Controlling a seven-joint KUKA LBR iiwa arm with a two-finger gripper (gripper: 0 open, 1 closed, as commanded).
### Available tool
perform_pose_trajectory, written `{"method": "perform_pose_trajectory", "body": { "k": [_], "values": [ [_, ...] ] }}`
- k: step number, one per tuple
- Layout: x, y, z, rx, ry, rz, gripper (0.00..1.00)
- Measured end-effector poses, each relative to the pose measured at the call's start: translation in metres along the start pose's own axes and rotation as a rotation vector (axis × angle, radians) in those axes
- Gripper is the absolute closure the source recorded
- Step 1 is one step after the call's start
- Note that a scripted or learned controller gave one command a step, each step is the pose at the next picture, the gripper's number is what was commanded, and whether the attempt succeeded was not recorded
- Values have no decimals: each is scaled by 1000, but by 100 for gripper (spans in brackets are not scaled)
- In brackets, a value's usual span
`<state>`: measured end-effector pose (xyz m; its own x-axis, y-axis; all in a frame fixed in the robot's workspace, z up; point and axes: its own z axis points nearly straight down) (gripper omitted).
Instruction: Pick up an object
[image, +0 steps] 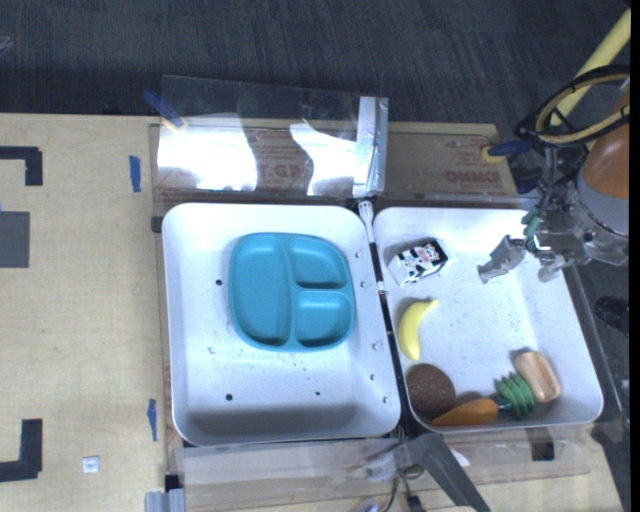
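Bright, soft-focus — glare on plastic sheet (262, 150).

Two white bins (190, 330) on bench (70, 300)

1. Claw (520, 255) at right bin (470, 300) upper right; open floor below and left of it.
2. Cow toy (418, 260) left of claw, banana (414, 326) lower left.
3. Bottom edge, well below claw: brown ball (430, 388), carrot (480, 408), hot dog (538, 374) crowded together.

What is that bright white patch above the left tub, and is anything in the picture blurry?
Camera view: the patch is glare off a clear plastic sheet behind the left tub. The blue plate and banana look fairly sharp; the pincer is soft and hard to read.
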<state>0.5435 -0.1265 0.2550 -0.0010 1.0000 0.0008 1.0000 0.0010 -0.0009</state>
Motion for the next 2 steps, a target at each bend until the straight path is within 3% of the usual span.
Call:
{"method": "perform_pose_trajectory", "body": {
  "k": [1, 2],
  "values": [
    [29, 101, 125, -3, -1, -39, 0],
    [29, 127, 163, -11, -2, -121, 0]
  ]
}}
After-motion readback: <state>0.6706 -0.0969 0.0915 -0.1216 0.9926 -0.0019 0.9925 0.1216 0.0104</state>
